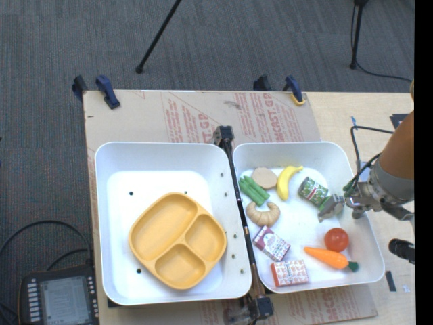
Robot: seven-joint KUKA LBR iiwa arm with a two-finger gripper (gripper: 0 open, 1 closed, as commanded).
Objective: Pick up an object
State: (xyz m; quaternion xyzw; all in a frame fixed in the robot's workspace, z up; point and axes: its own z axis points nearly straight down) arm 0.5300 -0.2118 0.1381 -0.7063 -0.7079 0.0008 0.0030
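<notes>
Red carton low; gripper beside green can.

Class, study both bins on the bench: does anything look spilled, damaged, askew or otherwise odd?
Nothing stands out. The yellow divided plate lies flat in the left bin. The toy foods, such as the banana, carrot and tomato, lie scattered but whole inside the right bin. The gripper is beside the green can.
</notes>
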